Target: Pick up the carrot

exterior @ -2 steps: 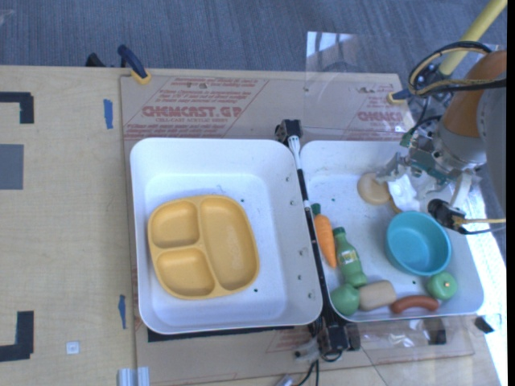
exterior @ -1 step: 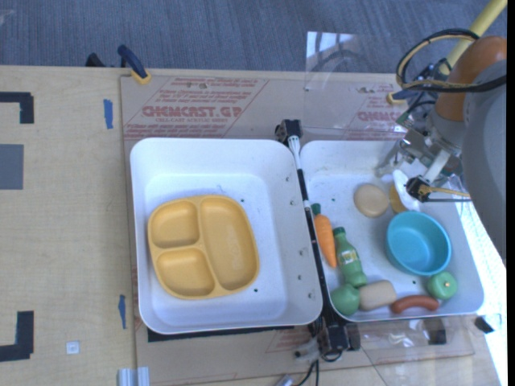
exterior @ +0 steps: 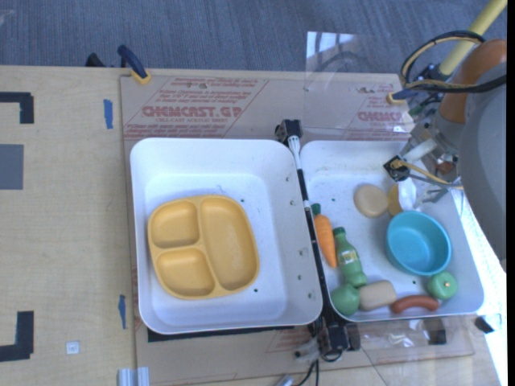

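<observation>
The carrot [exterior: 324, 240], orange with a green top, lies lengthwise along the left wall of the right bin [exterior: 338, 163], green end toward the back. The gripper [exterior: 412, 182] hangs at the back right of that bin, above the spot between a beige potato-shaped piece [exterior: 371, 200] and the blue bowl [exterior: 418, 244]. It is well to the right of the carrot and apart from it. The arm's wrist and cables cover the gripper's upper part.
A green bottle [exterior: 348, 258] lies right beside the carrot, with a green fruit [exterior: 345, 299], a beige piece [exterior: 376, 294], a red sausage [exterior: 416, 303] and a green apple [exterior: 442, 285] along the front. The left bin [exterior: 153, 155] holds a yellow divided plate [exterior: 203, 244].
</observation>
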